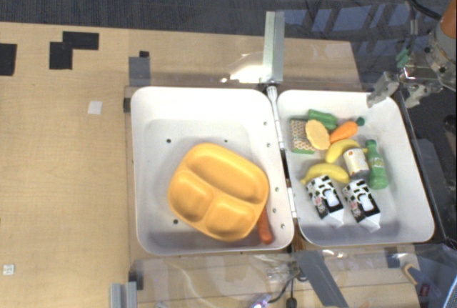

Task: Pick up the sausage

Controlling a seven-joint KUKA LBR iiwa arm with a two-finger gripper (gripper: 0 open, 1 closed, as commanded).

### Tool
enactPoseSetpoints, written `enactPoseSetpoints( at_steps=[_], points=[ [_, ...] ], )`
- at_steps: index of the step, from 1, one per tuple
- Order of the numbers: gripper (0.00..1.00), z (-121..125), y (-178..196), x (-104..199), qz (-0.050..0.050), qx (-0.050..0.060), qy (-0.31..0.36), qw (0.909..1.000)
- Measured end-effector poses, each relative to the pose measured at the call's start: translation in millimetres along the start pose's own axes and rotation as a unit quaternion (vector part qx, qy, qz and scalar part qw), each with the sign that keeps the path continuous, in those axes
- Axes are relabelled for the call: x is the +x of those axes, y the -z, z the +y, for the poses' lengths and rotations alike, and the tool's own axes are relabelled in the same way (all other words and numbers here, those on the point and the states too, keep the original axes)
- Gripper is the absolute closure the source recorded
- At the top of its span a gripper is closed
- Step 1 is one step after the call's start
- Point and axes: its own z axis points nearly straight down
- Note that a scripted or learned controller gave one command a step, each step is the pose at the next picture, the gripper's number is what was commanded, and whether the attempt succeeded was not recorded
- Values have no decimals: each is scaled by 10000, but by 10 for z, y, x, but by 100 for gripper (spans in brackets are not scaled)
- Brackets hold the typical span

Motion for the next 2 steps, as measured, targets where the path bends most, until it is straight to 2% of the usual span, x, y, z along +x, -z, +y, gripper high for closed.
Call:
enactPoseSetpoints(
  at_steps=[1, 2],
  points=[
    [100, 20, 124, 11, -7, -32, 32, 10000],
    [100, 30, 1547, -359, -13, -25, -47, 10000]
  ],
)
